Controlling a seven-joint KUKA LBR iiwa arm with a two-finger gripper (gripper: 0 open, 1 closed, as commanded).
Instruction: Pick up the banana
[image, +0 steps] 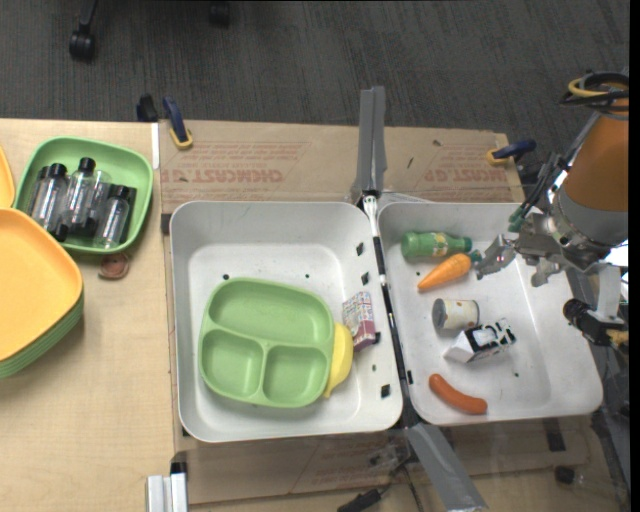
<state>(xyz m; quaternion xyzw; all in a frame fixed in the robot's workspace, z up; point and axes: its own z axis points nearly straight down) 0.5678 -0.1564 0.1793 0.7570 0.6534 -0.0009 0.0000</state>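
Wooden surface below dark carpet, bearing two shallow white bins, with the curved yellow banana at centre frame in the left bin, pressed against the right rim of a green divided plastic tray and just below a small pink-and-white packet. Grey gripper at upper right over the right bin, near an orange carrot and well apart from the fruit, state of its grasp impossible to make out. Best to cross leftward over the divider, line up across the banana's curve, and descend on its exposed right side, clear of tray rim and packet.
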